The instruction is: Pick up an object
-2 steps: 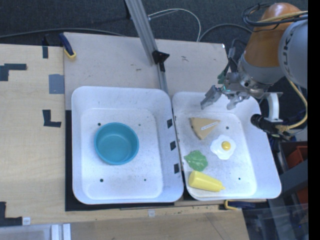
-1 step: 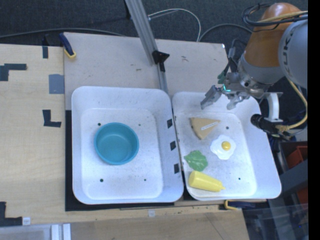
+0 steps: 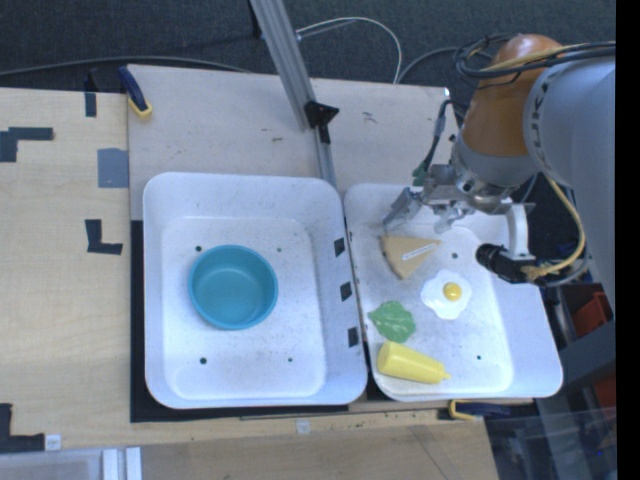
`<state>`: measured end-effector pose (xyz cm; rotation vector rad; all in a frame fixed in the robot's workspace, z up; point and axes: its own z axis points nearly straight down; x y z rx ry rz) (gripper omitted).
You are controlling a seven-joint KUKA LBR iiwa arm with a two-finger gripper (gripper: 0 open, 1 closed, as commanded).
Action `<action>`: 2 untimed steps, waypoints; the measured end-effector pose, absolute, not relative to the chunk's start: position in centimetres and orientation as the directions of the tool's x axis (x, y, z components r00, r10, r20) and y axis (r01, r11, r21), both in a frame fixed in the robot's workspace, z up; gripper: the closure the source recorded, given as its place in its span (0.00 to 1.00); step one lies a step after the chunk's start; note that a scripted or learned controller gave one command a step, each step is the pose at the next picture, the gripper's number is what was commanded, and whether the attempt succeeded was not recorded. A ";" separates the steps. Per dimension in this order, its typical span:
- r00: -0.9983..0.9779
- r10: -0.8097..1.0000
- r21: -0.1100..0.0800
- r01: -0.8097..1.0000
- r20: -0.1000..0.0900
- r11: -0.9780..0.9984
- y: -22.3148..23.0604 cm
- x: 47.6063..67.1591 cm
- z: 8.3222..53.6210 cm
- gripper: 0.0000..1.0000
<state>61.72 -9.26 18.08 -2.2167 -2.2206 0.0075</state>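
The right bin (image 3: 520,353) holds a tan cheese wedge (image 3: 405,253), a fried egg (image 3: 446,294), a green leafy piece (image 3: 392,319) and a yellow corn-like piece (image 3: 408,364). My gripper (image 3: 420,208) hangs over the bin's far end, just above and behind the cheese wedge. Its fingers look spread, with nothing between them. A blue bowl (image 3: 233,286) sits in the left bin (image 3: 170,358).
A slanted metal pole (image 3: 290,53) crosses the bench behind the bins. The grey arm with its orange band (image 3: 505,118) comes in from the right, with cables looping beside the right bin. A yellow-and-blue clamp (image 3: 135,93) lies at the bench's far left corner.
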 end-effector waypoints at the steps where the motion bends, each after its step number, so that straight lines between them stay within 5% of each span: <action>1: -0.002 1.000 -0.006 1.000 -0.001 0.002 -9.2 61.3 13.6 0.00; 2: -0.001 1.000 0.009 1.000 -0.008 0.001 -9.4 61.6 9.4 0.00</action>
